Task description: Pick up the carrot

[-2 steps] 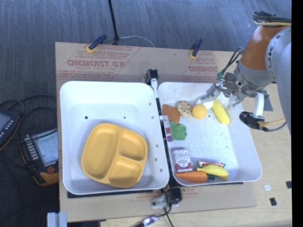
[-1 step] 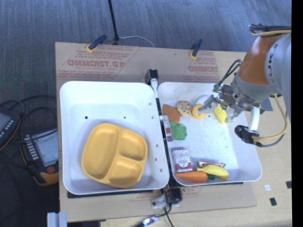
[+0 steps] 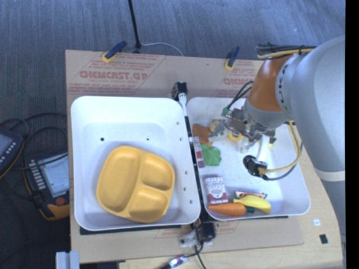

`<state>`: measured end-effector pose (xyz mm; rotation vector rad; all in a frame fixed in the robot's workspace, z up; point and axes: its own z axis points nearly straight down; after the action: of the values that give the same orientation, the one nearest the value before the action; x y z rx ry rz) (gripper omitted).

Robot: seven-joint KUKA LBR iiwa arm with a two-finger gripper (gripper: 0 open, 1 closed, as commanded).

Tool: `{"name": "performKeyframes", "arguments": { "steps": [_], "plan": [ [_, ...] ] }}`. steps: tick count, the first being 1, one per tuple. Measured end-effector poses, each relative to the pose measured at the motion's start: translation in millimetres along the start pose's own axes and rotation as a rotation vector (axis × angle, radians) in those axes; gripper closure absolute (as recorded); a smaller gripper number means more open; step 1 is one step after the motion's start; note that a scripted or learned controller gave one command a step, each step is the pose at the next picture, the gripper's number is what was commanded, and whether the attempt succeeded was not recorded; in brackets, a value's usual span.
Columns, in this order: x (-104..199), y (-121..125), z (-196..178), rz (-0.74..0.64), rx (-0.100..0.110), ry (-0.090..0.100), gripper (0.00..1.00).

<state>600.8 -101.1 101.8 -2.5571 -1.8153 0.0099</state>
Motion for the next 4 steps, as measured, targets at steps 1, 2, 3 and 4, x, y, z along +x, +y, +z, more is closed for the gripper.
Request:
{"name": "performKeyframes", "arguments": {
  "steps": [1, 2, 3, 4],
  "plan": [
    [-83.7, 26.6, 11.8, 0.366, -0.016, 0.004, 0.00],
    [-84.1, 26.7, 1.8, 0.363, -0.015, 0.001, 1.00],
    [-41.5, -2.6, -93.0, 0.627, -0.006, 0.002, 1.00],
    [-48.5, -12.7, 3.6, 0.693, -0.008, 0.002, 1.00]
  ]
}}
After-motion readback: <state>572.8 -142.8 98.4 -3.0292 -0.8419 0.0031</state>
